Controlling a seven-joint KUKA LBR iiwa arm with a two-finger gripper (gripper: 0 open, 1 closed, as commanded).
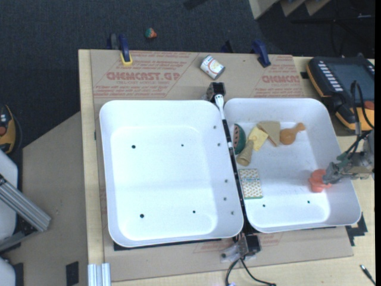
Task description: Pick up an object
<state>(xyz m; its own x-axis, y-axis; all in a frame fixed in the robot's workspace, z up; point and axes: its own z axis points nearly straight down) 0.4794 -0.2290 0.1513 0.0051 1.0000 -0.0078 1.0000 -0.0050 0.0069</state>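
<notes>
Two bins sat side by side on the table (89, 130); the right bin (286, 219) held several small objects (262, 137), and the left bin (161, 159) lay beside it.

Readable text. The flat brown cardboard sheet (178, 75) under the bins carries red printing. Far to the left of the gripper (337, 173) and beyond it, near the sheet's far edge, stands "CHEMCAST. G P". A second red line, nearer the gripper's side, shows the partial letters "CHEMC"; smaller lines beneath are illegible.
</notes>
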